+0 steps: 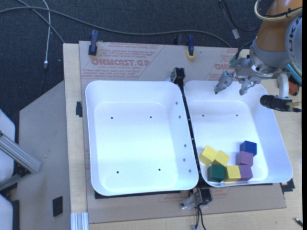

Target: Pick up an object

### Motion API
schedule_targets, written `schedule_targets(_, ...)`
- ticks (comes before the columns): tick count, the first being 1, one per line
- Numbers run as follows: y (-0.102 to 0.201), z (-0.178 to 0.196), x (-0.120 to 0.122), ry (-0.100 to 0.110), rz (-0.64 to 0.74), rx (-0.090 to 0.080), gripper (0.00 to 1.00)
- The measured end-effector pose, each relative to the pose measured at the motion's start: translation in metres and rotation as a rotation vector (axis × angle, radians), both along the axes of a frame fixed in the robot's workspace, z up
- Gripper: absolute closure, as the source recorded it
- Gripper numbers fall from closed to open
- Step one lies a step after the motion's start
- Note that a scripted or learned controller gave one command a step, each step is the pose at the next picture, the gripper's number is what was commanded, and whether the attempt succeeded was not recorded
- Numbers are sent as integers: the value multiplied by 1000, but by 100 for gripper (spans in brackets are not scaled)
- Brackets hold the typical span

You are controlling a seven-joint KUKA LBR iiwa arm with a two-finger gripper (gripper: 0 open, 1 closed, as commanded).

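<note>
A slanted overhead view shows a counter [72,128] carrying two shallow white bins side by side. The left bin [139,95] sits in the middle of the frame. The right bin [268,128] sits toward the right, with a cluster of small coloured blocks in its lower corner, at the lower right of the frame. The cluster includes two yellow blocks [214,155] touching each other, a dark green block [217,172] just below them, a third yellow block [233,172], two purple blocks [244,158], and a blue block [248,147] at the cluster's upper right.

The task looks barely begun: no block is lifted, and all of them lie in the bin. The grey and orange arm [278,18] enters at the upper right. Its tool [234,86] hangs over the upper edge of the right bin, well apart from the blocks. The two fingers are spread apart, with nothing between them and touching nothing. What remains, judging from this, is moving over the cluster, lowering, closing on a block and lifting.
</note>
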State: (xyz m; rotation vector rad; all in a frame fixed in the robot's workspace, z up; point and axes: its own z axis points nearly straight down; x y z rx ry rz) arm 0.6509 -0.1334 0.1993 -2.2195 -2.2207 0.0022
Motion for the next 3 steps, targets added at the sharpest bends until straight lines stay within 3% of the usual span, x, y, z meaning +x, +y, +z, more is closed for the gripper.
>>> schedule_targets(1, -28, -37, -8, 3, -2, 0, 0)
schedule_targets(2, -4, -93, 4, 5, -12, 1, 0)
schedule_targets(3, -82, -23, -19, -4, -6, -3, 0)
